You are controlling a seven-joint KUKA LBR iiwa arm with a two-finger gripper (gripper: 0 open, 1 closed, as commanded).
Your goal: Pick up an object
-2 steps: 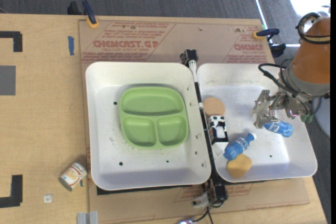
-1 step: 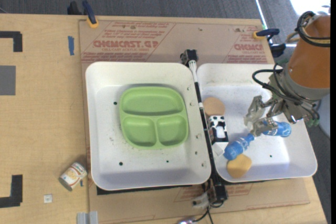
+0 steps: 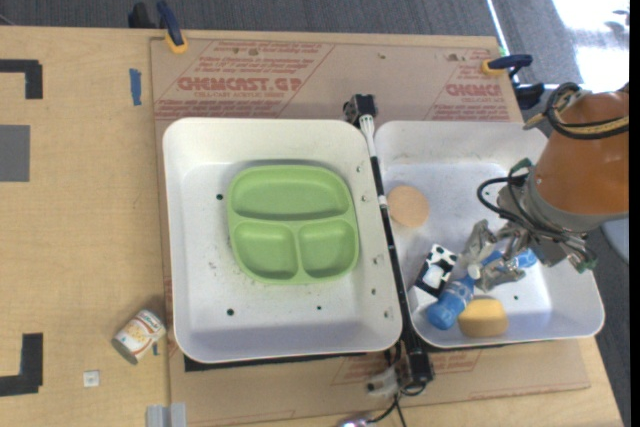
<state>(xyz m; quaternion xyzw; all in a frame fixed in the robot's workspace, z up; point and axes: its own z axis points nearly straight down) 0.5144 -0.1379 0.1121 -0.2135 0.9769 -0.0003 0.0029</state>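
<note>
Around the end effector (image 3: pixel 487 260), blue bottle (image 3: pixel 447 306), yellow sponge (image 3: pixel 483 317), tan disc (image 3: pixel 407 206)

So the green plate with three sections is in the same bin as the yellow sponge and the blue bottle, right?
Not quite. The camera view shows the green plate alone in the left bin. The yellow sponge and the blue bottle lie in the right bin, near the gripper.
</note>
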